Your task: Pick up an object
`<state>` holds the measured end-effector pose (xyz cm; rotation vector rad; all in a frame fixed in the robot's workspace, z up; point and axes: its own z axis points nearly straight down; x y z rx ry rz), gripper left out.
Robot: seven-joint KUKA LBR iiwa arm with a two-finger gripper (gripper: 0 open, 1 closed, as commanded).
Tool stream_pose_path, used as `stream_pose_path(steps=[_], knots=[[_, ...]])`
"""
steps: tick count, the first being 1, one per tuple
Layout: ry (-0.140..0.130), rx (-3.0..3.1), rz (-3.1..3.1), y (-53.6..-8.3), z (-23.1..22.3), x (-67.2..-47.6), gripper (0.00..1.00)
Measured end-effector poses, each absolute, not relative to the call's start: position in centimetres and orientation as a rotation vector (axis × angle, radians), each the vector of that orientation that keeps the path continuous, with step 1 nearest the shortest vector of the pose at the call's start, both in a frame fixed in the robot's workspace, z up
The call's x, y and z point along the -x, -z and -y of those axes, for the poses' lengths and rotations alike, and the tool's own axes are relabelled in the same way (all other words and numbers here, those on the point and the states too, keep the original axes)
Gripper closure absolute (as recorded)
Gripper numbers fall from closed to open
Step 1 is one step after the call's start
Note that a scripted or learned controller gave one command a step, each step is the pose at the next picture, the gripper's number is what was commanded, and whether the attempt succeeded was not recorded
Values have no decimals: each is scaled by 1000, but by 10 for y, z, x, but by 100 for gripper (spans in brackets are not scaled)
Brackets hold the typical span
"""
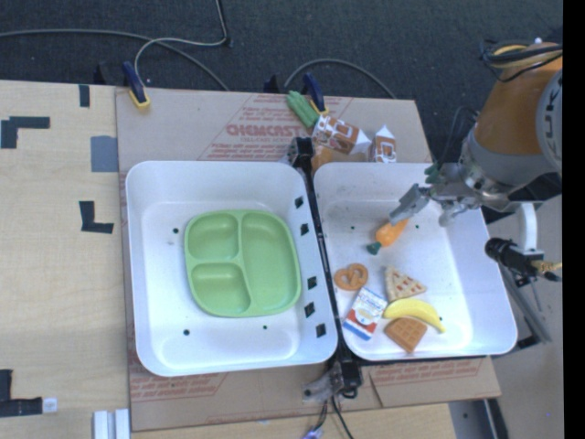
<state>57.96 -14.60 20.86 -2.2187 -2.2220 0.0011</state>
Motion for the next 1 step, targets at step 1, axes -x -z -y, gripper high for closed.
stream_pose_path(steps=[1], knots=[[3,2223,2228,-87,159,-641,0]])
